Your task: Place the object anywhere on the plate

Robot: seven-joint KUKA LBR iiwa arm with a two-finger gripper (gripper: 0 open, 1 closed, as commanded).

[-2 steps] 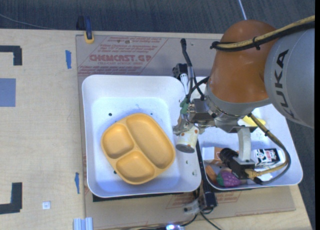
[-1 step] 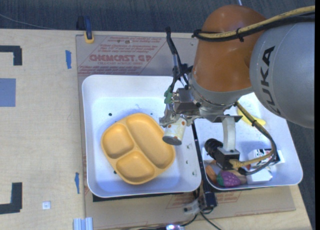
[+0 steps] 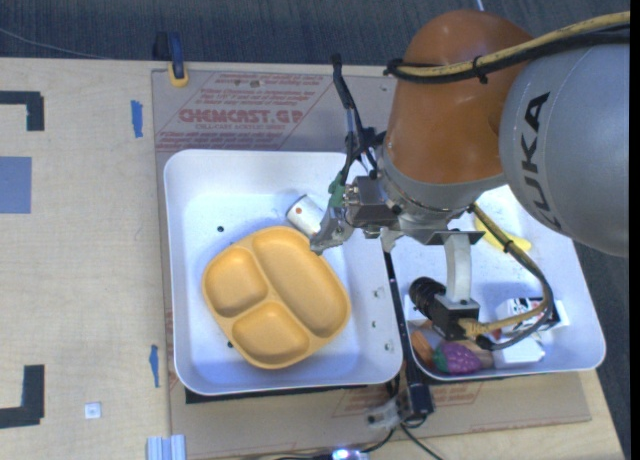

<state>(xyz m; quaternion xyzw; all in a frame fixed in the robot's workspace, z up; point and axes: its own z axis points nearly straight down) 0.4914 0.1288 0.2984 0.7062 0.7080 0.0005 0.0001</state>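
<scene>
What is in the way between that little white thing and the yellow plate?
Nothing visible. The small white object lies on the left bin's floor just past the yellow plate's upper edge, with only bare bin floor between them. The pincer hangs right beside both, near the plate's upper right rim.

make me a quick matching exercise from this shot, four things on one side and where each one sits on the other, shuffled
Things:
1. yellow plate
2. purple grapes toy
3. small white object
4. claw

Places:
A. near corner of the right bin
B. at the plate's far rim, in the left bin
C. lying in the middle of the left bin
D. left bin, just beyond the plate's far edge

Pairs: 1-C, 2-A, 3-D, 4-B
</scene>
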